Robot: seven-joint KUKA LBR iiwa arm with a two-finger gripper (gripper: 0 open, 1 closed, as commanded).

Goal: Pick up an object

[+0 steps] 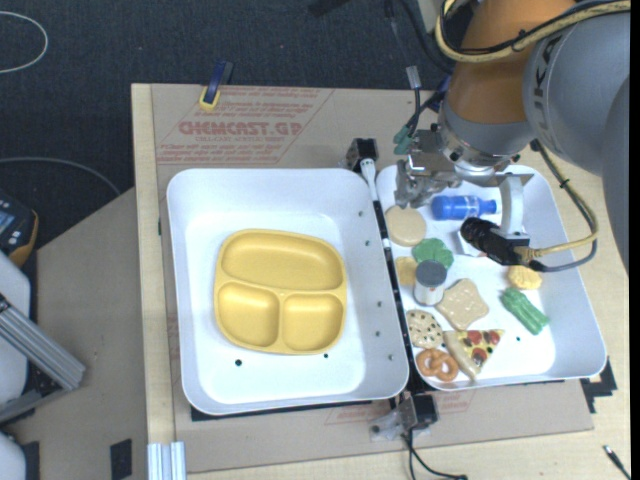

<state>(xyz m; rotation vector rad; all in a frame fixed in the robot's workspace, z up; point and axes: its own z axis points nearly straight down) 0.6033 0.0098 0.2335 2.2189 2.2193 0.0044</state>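
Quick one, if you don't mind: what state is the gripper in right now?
Gripper: low over the right bin, above a round tan piece; its state cannot be told.

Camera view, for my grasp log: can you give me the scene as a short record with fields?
left bin: holds a yellow divided plate
right bin: holds small toy foods, among them a blue bottle, green pickle, pretzel, pizza slice
gripper: low at the right bin's far left corner, beside a round tan cookie
held: nothing visibly

One fixed camera looks down slantwise on both white bins (190,268).
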